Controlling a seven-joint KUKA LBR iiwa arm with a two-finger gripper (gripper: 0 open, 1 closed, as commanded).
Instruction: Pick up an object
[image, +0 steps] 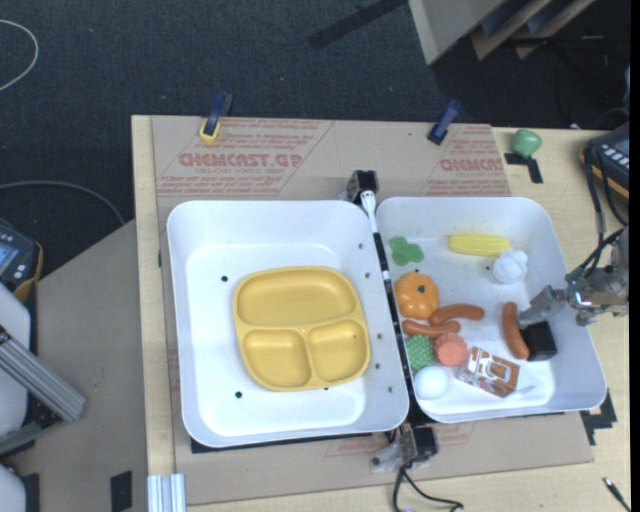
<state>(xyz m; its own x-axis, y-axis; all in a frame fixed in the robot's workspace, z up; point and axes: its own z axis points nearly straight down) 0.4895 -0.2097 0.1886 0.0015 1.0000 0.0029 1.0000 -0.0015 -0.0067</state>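
Claw position: my gripper (545, 300) sits low at the right edge of the frame, over the right side of the right bin (560, 235).
Claw state: cannot tell; nothing is seen held.
Nearest object: a black block (539, 340), just below-left of my claw tip.
Second candidate: a sausage (514, 331), touching the block's left side, long axis running roughly top to bottom of the frame.
Direction of move, as I judge it: down and slightly left in the frame; the sausage's long axis calls for a grip across its width.
Obstructions: block and sausage lie against each other, so a finger may land on both.
Further left in the bin: a second sausage (444, 320) lying nearly left to right, an orange pumpkin (417, 294), a white ball (433, 382), a packet (489, 371).
Upper bin area: corn cob (479, 243) and a white lump (510, 267), well apart from my claw.
Left bin (200, 250): holds a yellow divided tray (298, 327), far from my reach.
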